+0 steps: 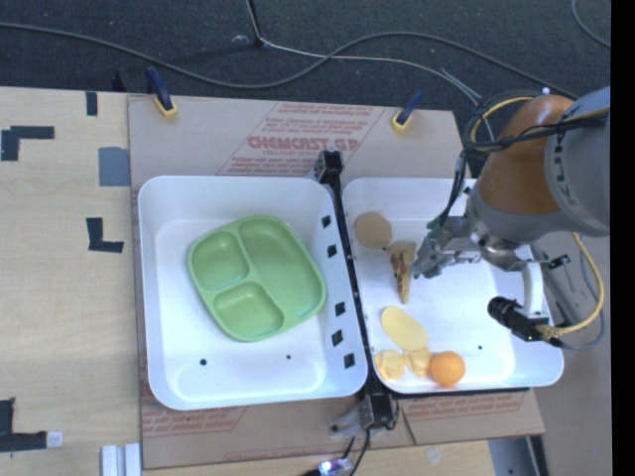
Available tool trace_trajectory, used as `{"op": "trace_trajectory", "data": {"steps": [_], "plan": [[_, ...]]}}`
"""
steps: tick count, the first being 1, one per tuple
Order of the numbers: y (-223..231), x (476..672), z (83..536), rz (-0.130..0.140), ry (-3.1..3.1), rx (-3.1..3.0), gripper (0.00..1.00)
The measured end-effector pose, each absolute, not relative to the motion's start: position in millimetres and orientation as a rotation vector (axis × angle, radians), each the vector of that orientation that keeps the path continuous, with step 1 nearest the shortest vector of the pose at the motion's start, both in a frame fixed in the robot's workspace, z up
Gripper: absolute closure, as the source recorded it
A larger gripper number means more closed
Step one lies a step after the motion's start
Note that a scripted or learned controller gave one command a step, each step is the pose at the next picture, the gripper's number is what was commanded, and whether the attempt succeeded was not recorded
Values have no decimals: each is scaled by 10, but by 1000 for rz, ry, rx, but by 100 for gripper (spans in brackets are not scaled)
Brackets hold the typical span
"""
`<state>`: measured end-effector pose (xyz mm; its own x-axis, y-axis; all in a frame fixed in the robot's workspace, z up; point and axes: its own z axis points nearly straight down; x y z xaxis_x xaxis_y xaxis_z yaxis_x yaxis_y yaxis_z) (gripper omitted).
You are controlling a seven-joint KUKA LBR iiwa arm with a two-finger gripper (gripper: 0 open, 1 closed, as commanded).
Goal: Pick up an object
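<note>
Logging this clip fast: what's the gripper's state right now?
Gripper: low in the right bin beside the pizza slice; open or closed cannot be told.

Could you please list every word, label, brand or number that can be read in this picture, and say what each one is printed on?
"CHEMCAST GP", in red capitals, on the brown cardboard sheet under the two white bins; the final letters are partly hidden by the black clip at the bins' divider.
Smaller red lines above and below that name, on the same sheet: too blurred to read.
No readable text on the green tray, the food pieces or the arm.
</note>
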<state>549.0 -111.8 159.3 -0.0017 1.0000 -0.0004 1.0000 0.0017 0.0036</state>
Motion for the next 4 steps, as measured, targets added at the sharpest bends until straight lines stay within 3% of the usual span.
{"op": "trace_trajectory", "data": {"steps": [1,2,4], "plan": [[-1117,5499,2118,3,2221,2218,100],[-598,5632,2214,0,2227,2217,100],[534,5640,2299,-1,2228,2216,100]]}}
